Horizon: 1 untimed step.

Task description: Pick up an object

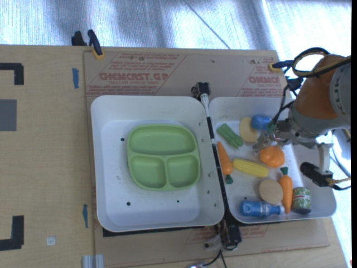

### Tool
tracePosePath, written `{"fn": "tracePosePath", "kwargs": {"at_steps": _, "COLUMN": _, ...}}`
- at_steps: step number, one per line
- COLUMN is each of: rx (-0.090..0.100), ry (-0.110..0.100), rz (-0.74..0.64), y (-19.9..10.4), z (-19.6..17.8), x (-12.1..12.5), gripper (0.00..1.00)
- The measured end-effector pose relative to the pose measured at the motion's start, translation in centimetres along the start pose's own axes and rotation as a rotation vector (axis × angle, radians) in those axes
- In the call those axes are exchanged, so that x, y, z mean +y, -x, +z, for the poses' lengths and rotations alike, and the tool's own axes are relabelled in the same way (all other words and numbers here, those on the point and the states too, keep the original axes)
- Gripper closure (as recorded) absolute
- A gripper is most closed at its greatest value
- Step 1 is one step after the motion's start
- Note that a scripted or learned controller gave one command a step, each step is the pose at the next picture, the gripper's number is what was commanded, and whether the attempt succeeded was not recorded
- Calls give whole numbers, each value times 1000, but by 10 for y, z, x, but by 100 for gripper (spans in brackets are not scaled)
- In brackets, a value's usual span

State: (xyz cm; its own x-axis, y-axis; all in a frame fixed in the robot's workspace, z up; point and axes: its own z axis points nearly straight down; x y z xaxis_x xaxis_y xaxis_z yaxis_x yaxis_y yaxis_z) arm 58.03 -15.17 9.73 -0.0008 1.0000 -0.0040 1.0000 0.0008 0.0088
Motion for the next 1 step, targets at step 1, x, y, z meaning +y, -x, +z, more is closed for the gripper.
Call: {"fn": "tracePosePath", "kwargs": {"at_steps": 1, "rx": 5, "ry": -7, "rz": -2, "y": -84, "z": -88, "x": -11, "gripper": 100}}
